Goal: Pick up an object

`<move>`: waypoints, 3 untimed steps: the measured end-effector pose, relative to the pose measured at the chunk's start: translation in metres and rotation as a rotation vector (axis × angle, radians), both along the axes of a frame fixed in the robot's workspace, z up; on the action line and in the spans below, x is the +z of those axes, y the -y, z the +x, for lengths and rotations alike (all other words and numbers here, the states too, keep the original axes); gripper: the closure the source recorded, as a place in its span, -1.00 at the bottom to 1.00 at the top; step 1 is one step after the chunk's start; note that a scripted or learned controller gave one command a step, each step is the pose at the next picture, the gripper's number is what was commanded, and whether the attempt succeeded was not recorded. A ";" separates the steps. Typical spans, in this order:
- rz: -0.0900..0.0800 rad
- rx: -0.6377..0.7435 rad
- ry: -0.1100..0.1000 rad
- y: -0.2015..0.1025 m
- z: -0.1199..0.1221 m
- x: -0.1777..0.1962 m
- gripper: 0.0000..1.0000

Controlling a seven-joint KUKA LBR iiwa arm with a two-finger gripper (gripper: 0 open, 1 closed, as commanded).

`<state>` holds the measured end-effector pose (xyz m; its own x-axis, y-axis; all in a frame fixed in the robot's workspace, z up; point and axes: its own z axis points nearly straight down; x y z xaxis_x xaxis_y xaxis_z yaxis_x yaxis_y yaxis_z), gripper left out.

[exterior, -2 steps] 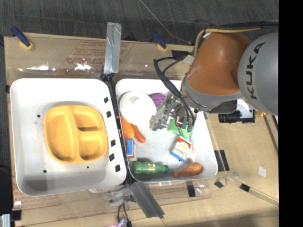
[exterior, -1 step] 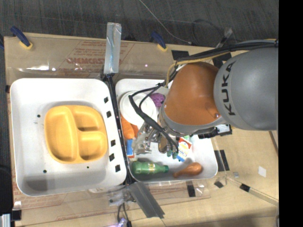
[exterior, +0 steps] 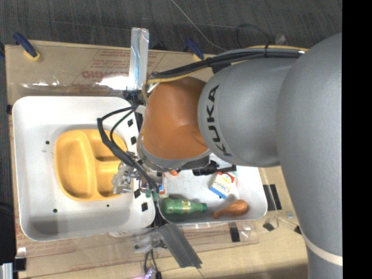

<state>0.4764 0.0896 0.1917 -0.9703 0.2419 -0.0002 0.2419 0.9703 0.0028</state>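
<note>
A yellow divided tray (exterior: 81, 164) lies in the left white bin (exterior: 35, 156). In the right white bin (exterior: 256, 185) lie a green bottle (exterior: 183, 207), a brown drumstick-shaped object (exterior: 231, 208) and a small white, orange and blue carton (exterior: 222, 185). My gripper (exterior: 124, 180) hangs low over the left bin, at the yellow tray's right edge. The orange band and grey arm hide most of the right bin and the wall between the bins.
A silver upright bar (exterior: 139, 57) stands at the far edge between the bins. The cardboard-covered bench (exterior: 70, 63) surrounds both bins, with blue clamps (exterior: 26, 45) at its far corners. Black cables (exterior: 116, 138) loop beside the wrist.
</note>
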 end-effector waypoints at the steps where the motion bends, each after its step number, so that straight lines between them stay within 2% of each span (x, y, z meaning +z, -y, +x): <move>1: -0.003 0.130 0.007 0.031 0.069 0.075 1.00; 2: -0.003 0.154 -0.004 0.006 0.023 0.029 1.00; 3: -0.003 0.103 -0.002 -0.028 0.005 0.029 1.00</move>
